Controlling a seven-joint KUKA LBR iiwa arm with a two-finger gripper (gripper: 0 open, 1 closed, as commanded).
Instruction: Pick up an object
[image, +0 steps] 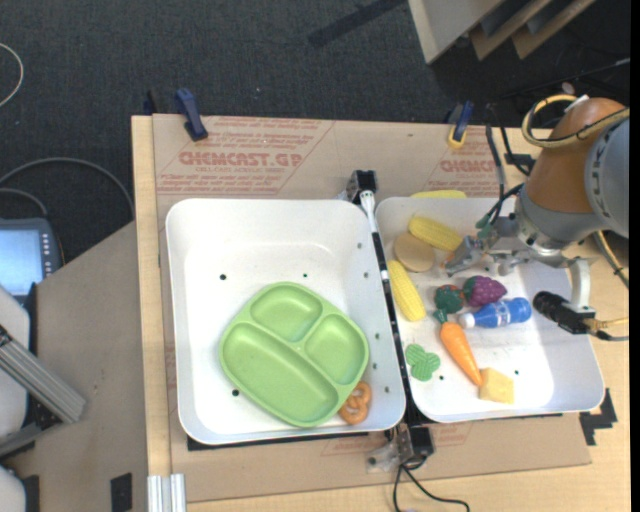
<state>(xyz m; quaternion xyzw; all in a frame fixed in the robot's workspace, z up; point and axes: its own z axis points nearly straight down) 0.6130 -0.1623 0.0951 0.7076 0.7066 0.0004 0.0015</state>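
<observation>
The hand (478, 256) hangs low over the far part of the right bin (560, 390), and whether it is apart or together cannot be told here. Just beneath it lies a purple toy eggplant (485, 290), with a blue bottle (500, 315) beside that. A corn cob (435, 233) and a tan disc (414, 253) sit to the hand's side, toward the left bin (200, 250). That bin holds a green divided plate (293, 352) and a pretzel (355, 403), well apart from the hand.
</observation>
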